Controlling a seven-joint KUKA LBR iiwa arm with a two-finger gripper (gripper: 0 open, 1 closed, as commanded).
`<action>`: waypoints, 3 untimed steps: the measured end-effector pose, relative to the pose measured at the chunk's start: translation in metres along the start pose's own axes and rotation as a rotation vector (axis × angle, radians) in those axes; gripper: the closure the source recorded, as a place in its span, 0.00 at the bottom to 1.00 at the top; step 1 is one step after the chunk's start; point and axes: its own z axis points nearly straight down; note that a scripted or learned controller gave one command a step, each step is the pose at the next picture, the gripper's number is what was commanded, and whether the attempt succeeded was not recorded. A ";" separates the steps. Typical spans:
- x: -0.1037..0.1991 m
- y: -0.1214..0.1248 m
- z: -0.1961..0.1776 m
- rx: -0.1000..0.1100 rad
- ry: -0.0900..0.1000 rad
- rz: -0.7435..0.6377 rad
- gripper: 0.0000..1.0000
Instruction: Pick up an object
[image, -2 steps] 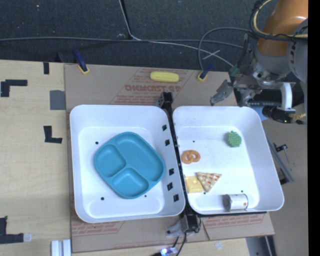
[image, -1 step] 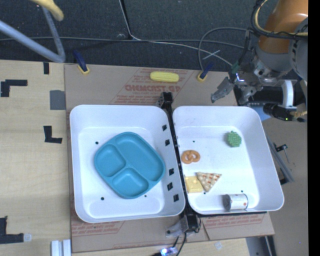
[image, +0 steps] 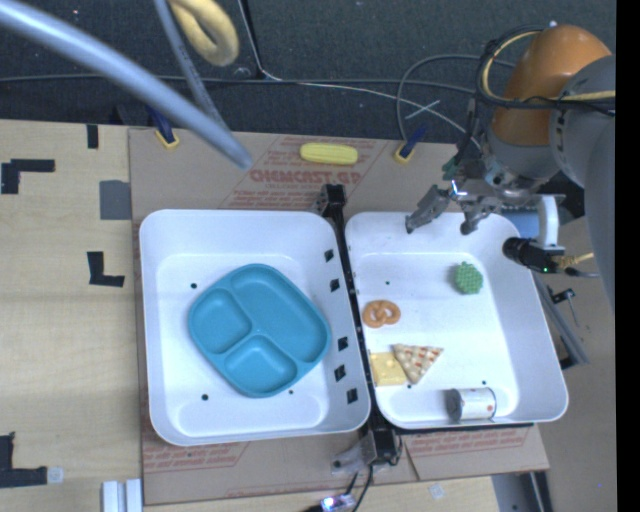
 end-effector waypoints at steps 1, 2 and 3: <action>-0.005 -0.009 0.059 0.000 0.000 0.001 0.00; -0.004 -0.009 0.101 -0.003 -0.001 -0.001 0.00; -0.004 -0.008 0.089 -0.005 -0.001 -0.002 1.00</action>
